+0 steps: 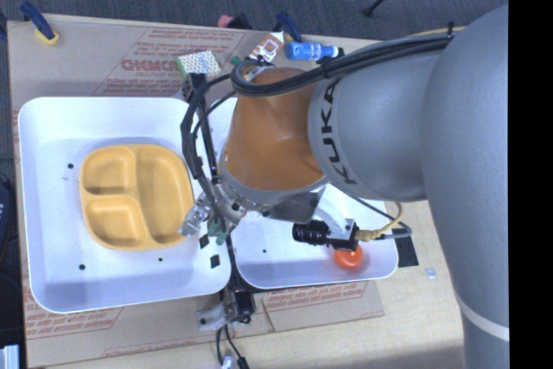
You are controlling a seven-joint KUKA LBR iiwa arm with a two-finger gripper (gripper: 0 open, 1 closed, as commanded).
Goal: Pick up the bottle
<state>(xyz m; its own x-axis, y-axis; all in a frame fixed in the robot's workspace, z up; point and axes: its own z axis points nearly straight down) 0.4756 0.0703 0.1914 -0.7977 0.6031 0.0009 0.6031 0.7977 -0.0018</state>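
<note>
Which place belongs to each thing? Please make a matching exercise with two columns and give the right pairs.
Things:
1. yellow divided plastic plate
2. small orange round object
3. blue clamp with yellow tip
4. grey arm with orange band

Places:
A. in the right bin, near its front edge
B. on the bench's far left corner
C. in the left bin
D. reaching over the right bin from the right

Pairs: 1-C, 2-A, 3-B, 4-D

arm (346, 125) covering right bin (285, 272), yellow tray (134, 194) filling left bin (52, 125)
</note>
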